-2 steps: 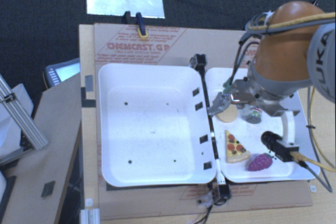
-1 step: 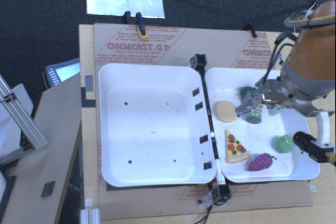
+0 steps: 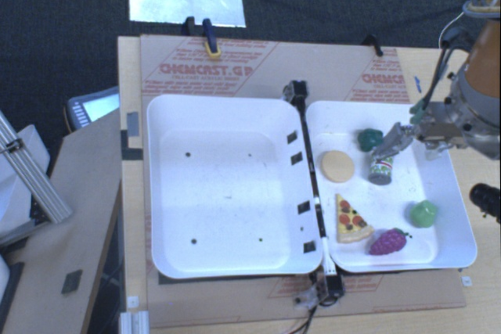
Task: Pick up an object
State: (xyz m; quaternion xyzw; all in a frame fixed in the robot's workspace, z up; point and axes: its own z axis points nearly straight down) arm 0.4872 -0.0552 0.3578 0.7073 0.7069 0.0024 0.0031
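Camera view: two shallow white bins sit side by side on a cardboard-covered bench (image 3: pixel 235 62). Left bin (image 3: pixel 168 121) carries no items. Right bin (image 3: pixel 450 192) carries six small things. Tan round cookie-like disc (image 3: pixel 338 166) lies near the bin's left edge, about mid-height. Dark green lumpy toy (image 3: pixel 369 139) sits toward the far edge, centre. Small can (image 3: pixel 381 169) with a label, tilted, sits just below the green toy, roughly mid-bin. Toy pizza slice (image 3: pixel 351 220) lies near the front-left corner, point toward the far edge. Purple grape bunch (image 3: pixel 388 242) lies at the front edge, just beside the pizza slice. Light green round fruit (image 3: pixel 423 213) sits toward the front-right.

Grey arm (image 3: pixel 477 102) with orange band enters over the right edge. Gripper (image 3: pixel 391 143) is directly over the can, fingers appear to straddle its top; whether they are apart or clamped on it, cannot tell.
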